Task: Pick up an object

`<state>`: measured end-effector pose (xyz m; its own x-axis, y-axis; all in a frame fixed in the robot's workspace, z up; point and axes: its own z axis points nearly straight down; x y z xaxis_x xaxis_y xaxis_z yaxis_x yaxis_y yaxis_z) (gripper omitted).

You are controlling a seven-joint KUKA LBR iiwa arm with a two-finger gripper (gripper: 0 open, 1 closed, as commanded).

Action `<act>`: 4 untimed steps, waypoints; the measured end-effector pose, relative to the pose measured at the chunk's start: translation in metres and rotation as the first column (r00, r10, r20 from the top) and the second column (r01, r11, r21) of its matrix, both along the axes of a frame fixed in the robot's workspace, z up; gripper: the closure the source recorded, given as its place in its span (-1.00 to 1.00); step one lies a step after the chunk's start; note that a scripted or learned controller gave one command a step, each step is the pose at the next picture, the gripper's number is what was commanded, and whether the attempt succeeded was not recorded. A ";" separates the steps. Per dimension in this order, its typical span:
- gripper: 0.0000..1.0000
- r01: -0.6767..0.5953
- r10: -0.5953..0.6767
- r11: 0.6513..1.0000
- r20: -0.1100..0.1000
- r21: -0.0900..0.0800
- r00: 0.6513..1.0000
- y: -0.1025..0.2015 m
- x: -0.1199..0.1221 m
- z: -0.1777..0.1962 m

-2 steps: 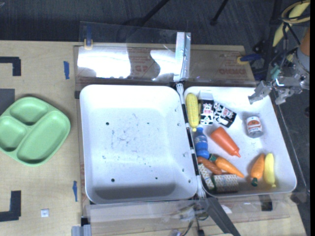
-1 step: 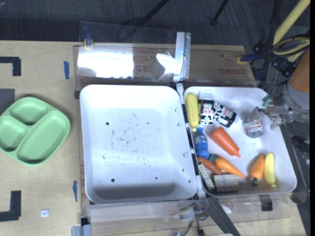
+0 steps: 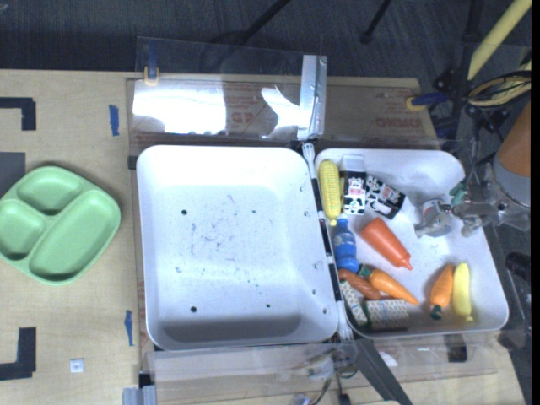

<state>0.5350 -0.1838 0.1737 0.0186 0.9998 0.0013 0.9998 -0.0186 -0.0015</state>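
Observation:
The right bin (image 3: 488, 251) holds several objects. A yellow corn cob (image 3: 329, 186) lies along its left wall, with a black-and-white patterned box (image 3: 369, 194) beside it. Below them are a blue bottle (image 3: 343, 247), a large orange carrot (image 3: 386, 243) and a smaller carrot (image 3: 392, 285). An orange vegetable (image 3: 441, 289) and a yellow banana (image 3: 461, 289) lie at the front right. A grey mesh item (image 3: 384, 312) sits at the front wall. My gripper (image 3: 433, 216) hangs low over the bin's right half, right of the large carrot and above the banana, with nothing visibly in it.
The left bin (image 3: 228, 243) lies beside the right one, their walls touching. A green divided plate (image 3: 55, 224) rests on the bench at far left. A clear plastic panel (image 3: 224, 99) stands behind the bins. Cables and the arm's body crowd the right edge.

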 end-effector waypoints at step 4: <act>-1.00 -0.126 0.126 0.992 0.003 -0.001 0.992 -0.015 -0.055 -0.087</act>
<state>0.4804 -0.1987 0.0866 -0.1076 0.9942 0.0001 0.9942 0.1076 0.0020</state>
